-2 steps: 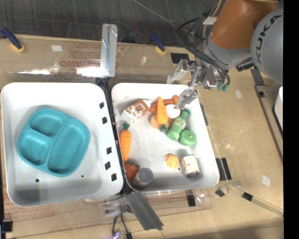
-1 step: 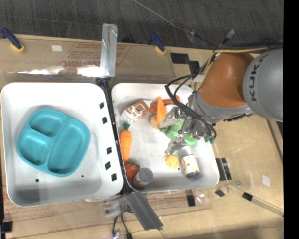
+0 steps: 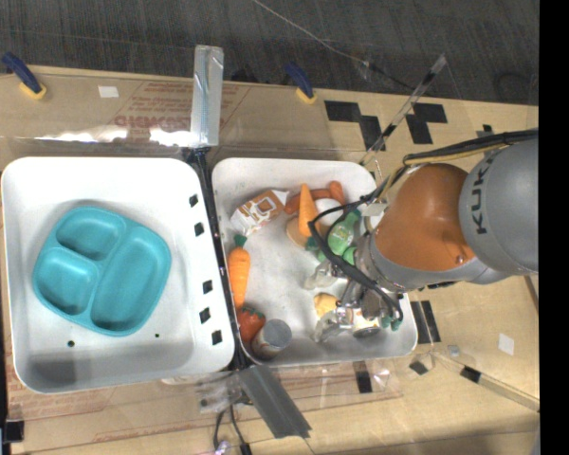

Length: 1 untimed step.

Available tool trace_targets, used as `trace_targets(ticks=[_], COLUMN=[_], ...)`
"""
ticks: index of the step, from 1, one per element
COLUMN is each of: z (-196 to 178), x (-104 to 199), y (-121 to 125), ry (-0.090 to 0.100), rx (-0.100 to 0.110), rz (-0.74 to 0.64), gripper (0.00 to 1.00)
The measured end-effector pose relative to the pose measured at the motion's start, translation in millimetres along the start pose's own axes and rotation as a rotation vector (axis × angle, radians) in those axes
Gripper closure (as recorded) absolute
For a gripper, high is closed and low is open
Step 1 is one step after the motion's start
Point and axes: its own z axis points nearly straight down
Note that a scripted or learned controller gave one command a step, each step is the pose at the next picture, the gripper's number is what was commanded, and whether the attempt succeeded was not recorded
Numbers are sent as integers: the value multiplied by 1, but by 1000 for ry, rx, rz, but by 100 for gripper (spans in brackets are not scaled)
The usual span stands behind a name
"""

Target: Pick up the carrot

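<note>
A cardboard-covered bench (image 3: 95,112) is filling the frame, carrying two shallow white bins side by side. The long orange plastic carrot with a green top (image 3: 238,271) is lying in the right-hand bin (image 3: 266,173), pressed close against that bin's left wall, its green end pointing away up the view and its tip pointing down towards a red rounded toy (image 3: 250,321) and a small grey cylinder (image 3: 277,334) just beyond the tip. It is looking like a light, stiff, smooth toy, so I am judging it likely to slip or roll; the thick middle, gripped across its width, is seeming the surest hold, though the wall beside it is leaving little room for a finger.

Further from the carrot, towards the bin's far wall, a brown-and-white packet (image 3: 260,209) and an orange wedge-shaped toy (image 3: 303,211) are sitting. The grey arm's two-finger gripper (image 3: 346,320) is hanging over clutter at the opposite side of the bin, well apart from the carrot. I cannot tell how it is set. The left-hand bin (image 3: 28,349) is holding a teal divided plate (image 3: 100,269).
</note>
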Motion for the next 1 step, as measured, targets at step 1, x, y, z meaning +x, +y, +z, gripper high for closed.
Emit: trace_targets(ticks=[1], z=[0], x=[9], y=[-5], ry=[1], rx=[-2], rz=[-23], gripper=[0])
